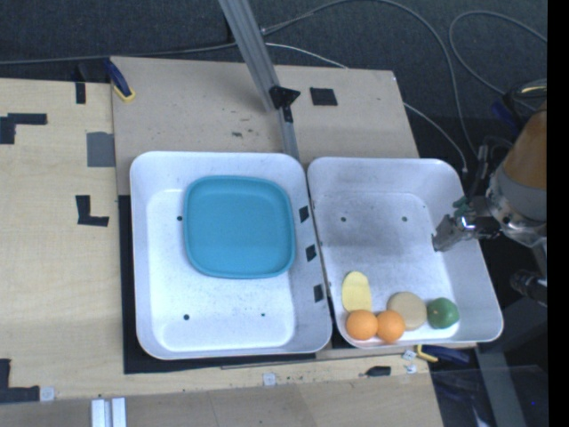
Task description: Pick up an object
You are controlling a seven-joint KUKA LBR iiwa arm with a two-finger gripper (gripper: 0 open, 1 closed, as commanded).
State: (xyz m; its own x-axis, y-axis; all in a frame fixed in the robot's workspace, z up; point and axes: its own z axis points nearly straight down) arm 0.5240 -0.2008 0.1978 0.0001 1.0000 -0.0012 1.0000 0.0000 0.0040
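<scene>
In the right bin (pixel 382 194), several small things lie along the near edge: a pale yellow piece (pixel 356 290), two orange balls (pixel 361 325) (pixel 390 326), a beige round object (pixel 407 308) and a green ball (pixel 442 312). My gripper (pixel 451 231) hangs over the right bin's right rim, above and to the right of these objects, apart from all of them. Nothing shows between its fingers.
The left bin (pixel 156 238) holds a square teal plate (pixel 239 226). A grey metal pole (pixel 258 52) slants over the bench behind the bins. Cables lie on the dark floor at the back right.
</scene>
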